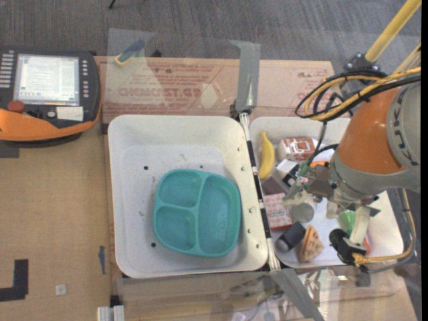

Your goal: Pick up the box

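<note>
The gripper (302,187) hangs low over the right white plastic bin (394,246); whether its fingers are apart or together cannot be told. The small red-and-white cardboard box (276,210) lies flat just below and left of them, against the bin's left wall, apparently ungrasped. A yellow banana (266,156) lies beyond.

the arm (394,129) bears black letters "ku" on its grey shell at the right edge. the cardboard (200,85) behind the bins carries faint red print, too washed out to read. the pendant (47,89) screen shows lines too small to read.
</note>
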